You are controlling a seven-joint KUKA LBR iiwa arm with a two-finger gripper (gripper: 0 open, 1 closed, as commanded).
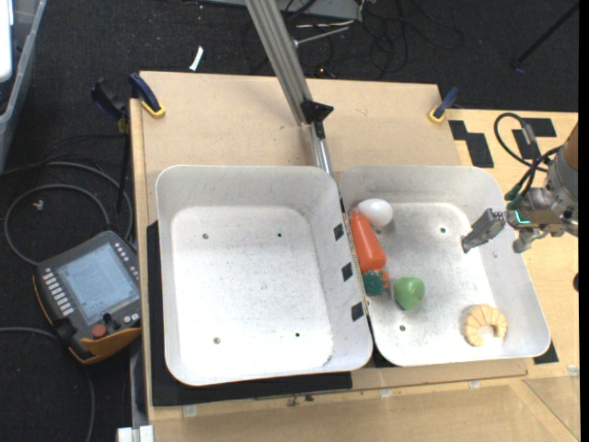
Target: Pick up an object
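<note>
The gripper (503, 231) hangs over the right edge of the right bin (433, 191), with the arm coming in from the right. Its two fingers are spread wide, one reaching left over the bin floor, the other near the rim, and nothing sits between them.

The objects lie in the right bin. An orange carrot (366, 242) rests along the bin's left wall, lengthwise toward the back. A white egg (375, 213) touches its far end. A small teal piece (375, 284) sits at the carrot's near end, and a green ball (409, 292) lies just beside that. A tan croissant (484, 325) lies apart from the rest in the near right corner, below the gripper and closest to it.

The floor between the gripper and the cluster on the left is bare, so nothing stands between them. The left bin (248, 274) adjoins the right one along the wall where the carrot lies. A metal pole (281, 49) slants in from the back toward the seam between the bins. A teach pendant (87, 288) lies on the floor to the left of the bench (276, 118).
</note>
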